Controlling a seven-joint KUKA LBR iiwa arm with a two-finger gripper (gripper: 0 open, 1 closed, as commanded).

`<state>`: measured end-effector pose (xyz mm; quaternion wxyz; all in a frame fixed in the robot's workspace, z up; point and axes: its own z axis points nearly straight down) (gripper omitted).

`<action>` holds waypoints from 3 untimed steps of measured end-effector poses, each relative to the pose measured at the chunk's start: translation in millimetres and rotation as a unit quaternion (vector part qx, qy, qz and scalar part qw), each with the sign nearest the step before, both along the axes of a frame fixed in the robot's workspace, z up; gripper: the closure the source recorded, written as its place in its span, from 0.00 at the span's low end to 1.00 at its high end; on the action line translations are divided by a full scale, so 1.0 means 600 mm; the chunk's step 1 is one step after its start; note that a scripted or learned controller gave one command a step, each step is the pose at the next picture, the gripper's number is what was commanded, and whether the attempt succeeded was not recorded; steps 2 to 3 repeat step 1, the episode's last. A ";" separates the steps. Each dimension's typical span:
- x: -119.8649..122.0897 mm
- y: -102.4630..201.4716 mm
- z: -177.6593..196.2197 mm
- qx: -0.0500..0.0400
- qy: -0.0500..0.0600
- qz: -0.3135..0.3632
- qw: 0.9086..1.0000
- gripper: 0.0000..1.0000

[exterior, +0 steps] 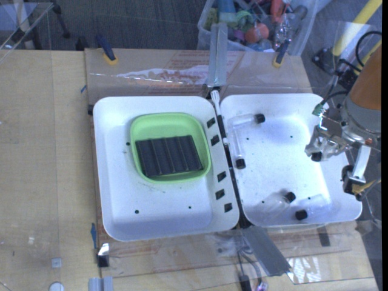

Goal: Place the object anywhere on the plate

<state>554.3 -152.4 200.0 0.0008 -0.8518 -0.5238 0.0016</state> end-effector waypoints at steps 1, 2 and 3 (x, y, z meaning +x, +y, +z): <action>0.000 0.000 0.000 0.000 0.000 0.000 1.000 0.00; 0.000 0.000 0.000 0.000 0.000 0.000 1.000 0.00; 0.000 0.000 0.000 0.000 0.000 0.000 1.000 0.00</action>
